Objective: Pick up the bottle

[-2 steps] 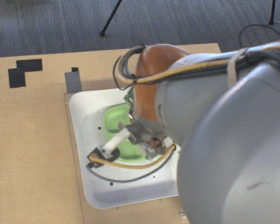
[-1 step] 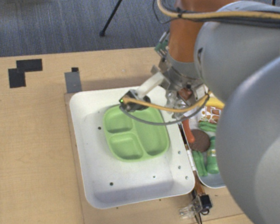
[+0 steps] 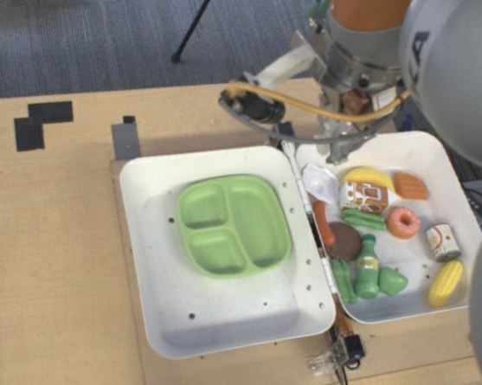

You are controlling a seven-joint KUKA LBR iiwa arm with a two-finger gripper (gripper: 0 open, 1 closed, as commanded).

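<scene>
Overhead, the arm hangs above the right bin; hand's state unclear.

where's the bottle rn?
The green bottle lies in the right bin, near its front-left corner, just right of the brown disc and left of the pink donut.

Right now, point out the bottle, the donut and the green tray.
bottle [image 3: 368,265]: camera view, on its green body below the neck.
donut [image 3: 403,223]: camera view, on its pink ring.
green tray [image 3: 232,226]: camera view, on the divider between its compartments.
</scene>
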